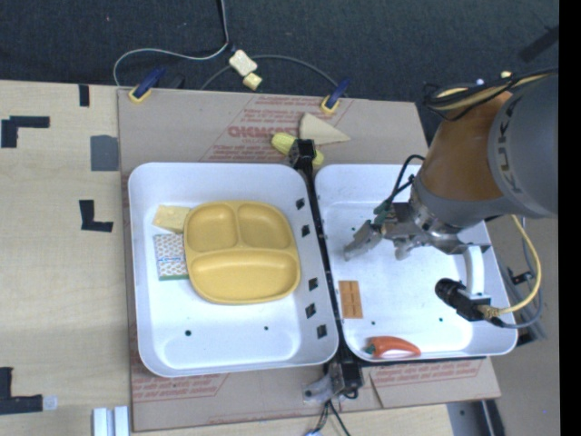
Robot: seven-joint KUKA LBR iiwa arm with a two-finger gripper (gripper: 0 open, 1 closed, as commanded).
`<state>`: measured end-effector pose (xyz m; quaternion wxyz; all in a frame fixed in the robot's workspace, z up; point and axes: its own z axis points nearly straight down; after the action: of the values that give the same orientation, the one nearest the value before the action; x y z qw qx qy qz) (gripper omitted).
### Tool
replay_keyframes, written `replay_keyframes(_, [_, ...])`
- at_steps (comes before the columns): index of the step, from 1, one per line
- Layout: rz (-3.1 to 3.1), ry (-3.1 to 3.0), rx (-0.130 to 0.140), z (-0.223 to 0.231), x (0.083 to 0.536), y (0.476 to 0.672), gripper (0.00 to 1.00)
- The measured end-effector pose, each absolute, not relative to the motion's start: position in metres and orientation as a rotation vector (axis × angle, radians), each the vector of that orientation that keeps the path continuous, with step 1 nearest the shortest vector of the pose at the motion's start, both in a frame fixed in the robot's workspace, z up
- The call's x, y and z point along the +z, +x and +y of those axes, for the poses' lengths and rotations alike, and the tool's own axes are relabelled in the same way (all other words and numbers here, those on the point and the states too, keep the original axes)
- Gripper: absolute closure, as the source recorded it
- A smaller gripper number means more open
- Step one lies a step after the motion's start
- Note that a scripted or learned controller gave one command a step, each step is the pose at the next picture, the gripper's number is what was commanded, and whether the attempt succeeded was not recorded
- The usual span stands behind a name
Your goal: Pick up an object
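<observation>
my gripper [379, 239] hangs over the right bin [399, 330], fingers spread apart and holding nothing; carrot [393, 346] near the bin's front wall, well apart.

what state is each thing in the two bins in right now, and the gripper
yellow divided plate: flat, right way up, left bin
patterned card: flat, partly under plate's left edge
orange block: flat on right bin floor
carrot toy: on its side by the near wall
gripper: open, over right bin, holding nothing
</observation>
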<state>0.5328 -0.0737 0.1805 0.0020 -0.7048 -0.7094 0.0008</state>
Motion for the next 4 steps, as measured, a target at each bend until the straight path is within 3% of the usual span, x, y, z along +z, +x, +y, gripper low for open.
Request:
replay_keyframes(1, [-2.221, -2.217, 0.003, -0.061, 0.184, 0.519, 0.00])
replay_keyframes(2, [-2.221, -2.224, 0.000, -0.098, 0.081, 0.516, 0.00])
replay_keyframes(3, [-2.225, -2.228, -0.001, -0.099, 0.097, 0.518, 1.00])
replay_keyframes(4, [-2.231, -2.216, -0.006, -0.011, 0.188, 0.556, 1.00])
